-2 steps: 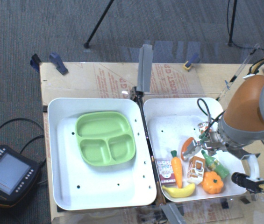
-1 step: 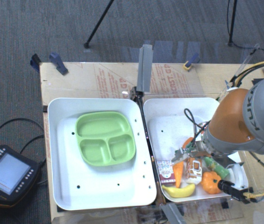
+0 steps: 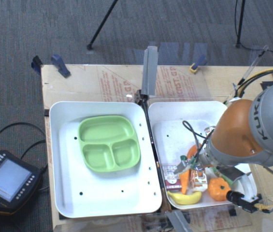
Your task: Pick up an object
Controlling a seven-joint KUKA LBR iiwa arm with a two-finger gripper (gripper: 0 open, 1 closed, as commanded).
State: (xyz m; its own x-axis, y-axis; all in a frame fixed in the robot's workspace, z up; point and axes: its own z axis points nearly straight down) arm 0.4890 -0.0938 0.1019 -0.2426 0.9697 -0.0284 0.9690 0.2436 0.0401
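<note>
My gripper hangs low in the right bin, down among a pile of small objects at the bin's front. Under and around it lie an orange carrot, a small printed carton and a flat red-and-white packet. A yellow banana rests along the front wall. An orange round fruit sits to the right of the carton. The arm's orange band and grey wrist hide the bin's right part.
A green divided plate lies in the left bin. A grey upright post stands behind the wall between the bins. A black cable loops over the right bin's floor. A teach pendant lies on the floor at left.
</note>
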